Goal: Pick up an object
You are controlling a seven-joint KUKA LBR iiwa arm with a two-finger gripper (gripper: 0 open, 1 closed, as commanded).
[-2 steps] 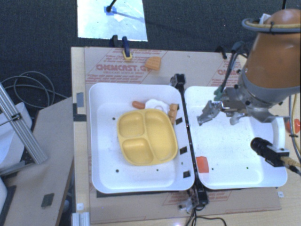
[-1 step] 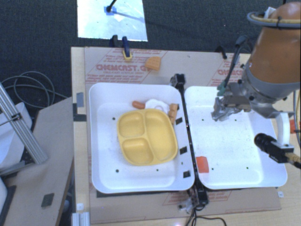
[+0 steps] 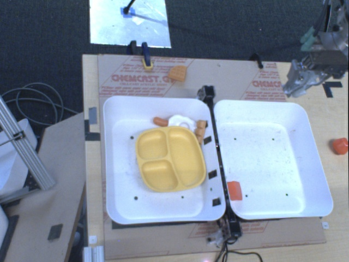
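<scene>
A yellow divided plate (image 3: 169,160) lies in the left bin (image 3: 116,146). Behind it sit a small orange sausage shape (image 3: 160,121), a white piece (image 3: 181,122) and a tan piece (image 3: 200,129) by the bin's right wall. An orange-red block (image 3: 234,190) rests in the near left corner of the right bin (image 3: 305,162). My gripper (image 3: 296,82) hangs above the bench just past the far right corner of the right bin, away from every object.
A tan wedge (image 3: 177,73) lies on the board behind the left bin. An orange object (image 3: 340,145) sits on the bench to the right of the right bin. A shiny metal sheet (image 3: 128,15) lies at the back, with cables (image 3: 38,105) on the left.
</scene>
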